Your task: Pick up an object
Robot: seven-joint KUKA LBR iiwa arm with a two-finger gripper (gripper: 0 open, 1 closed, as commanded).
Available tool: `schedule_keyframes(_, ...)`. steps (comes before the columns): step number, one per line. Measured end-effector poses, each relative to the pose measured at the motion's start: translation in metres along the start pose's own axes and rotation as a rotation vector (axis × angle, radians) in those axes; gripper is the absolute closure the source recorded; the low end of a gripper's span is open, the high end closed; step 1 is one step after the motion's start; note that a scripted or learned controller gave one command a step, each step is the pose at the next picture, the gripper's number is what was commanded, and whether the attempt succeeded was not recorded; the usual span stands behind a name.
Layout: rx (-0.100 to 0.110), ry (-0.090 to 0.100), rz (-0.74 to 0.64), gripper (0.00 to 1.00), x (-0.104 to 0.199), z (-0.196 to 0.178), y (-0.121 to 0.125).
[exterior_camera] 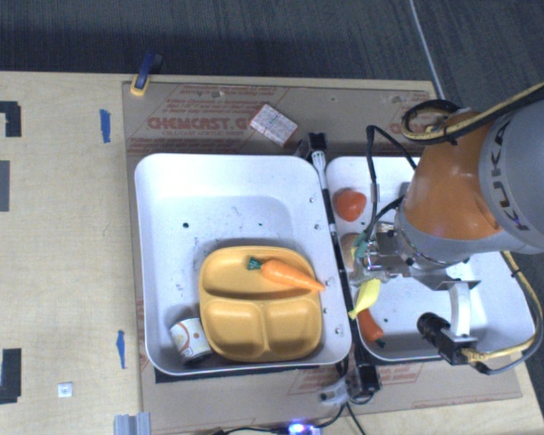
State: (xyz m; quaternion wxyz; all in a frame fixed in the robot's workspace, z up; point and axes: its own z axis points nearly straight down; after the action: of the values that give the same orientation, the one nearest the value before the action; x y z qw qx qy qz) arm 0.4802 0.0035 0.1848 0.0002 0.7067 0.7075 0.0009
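Nearest the camera, operator, is the arm (462, 198) itself: the grey body and orange band stand high over the right bin (517, 320) and cover much of it. Below the wrist, the hand (374, 259) sits low at the left side of that bin, close to the wall shared with the left bin (163, 243). You should note that whether the hand is released or clenched cannot be told from this view; the wrist housing and cabling mask it.

Candidate objects in the right bin: an orange-red round item (349, 204) lies toward the far end, apart from the hand. A yellow piece (366, 295) lies just beside the hand on its near side, and a red-orange piece (370, 325) is next to it, nearer still to the front wall. Nothing can be confirmed as gripped. The yellow piece is close enough that contact cannot be ruled out, but none is evident.

In the left bin, a yellow compartment tray (261, 315) carries a toy carrot (288, 275) across its upper section, and a small white cup (189, 336) lies on its side at the tray's left corner. These are well apart from the hand.

Judgement: the step in hand appears to be the descent or the grasp attempt over the yellow and red-orange pieces. Your next move calls for a firm closure on one item, then a straight lift clear of the shared wall, with the grasp verified before any travel.
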Motion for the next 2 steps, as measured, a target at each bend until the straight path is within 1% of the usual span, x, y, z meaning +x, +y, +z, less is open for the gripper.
schedule_keyframes(1,0.0,-0.001,0.0,1.0,0.095,0.009,-0.001)
schedule_keyframes(2,-0.002,0.0,0.0,1.0,0.096,-0.002,0.0)
